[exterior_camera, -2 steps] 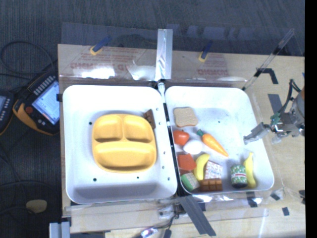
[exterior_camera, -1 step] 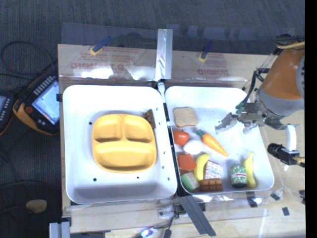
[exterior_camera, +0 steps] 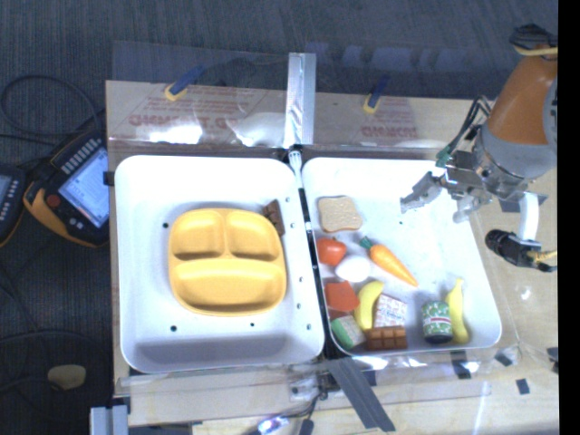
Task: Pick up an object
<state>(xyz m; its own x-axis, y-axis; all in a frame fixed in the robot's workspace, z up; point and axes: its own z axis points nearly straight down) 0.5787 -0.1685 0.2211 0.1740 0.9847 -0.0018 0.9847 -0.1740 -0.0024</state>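
In the camera view, the claw (exterior_camera: 439, 191) hangs released, holding nothing, over the bare far-right part of the right bin (exterior_camera: 471, 270). The carrot (exterior_camera: 390, 260) lies nearest, toward the bin's middle and the surface's near edge, its long axis slanting from the divider toward the near-right corner. The arm (exterior_camera: 518, 120) reaches in over the surface's right edge, wrist bent downward.

A yellow plastic sectioned plate (exterior_camera: 227, 259) lies in the left shallow white bin (exterior_camera: 145, 333), with a small brown block (exterior_camera: 274, 214) touching its upper right corner. Behind both bins, clear plastic sheeting (exterior_camera: 208, 116) covers the tan wooden surface (exterior_camera: 127, 98). Off the surface's left edge, an orange-and-black handheld controller with a lit screen (exterior_camera: 77, 193) rests on the dark grey carpet floor (exterior_camera: 54, 25), its black cables (exterior_camera: 27, 89) looping nearby.
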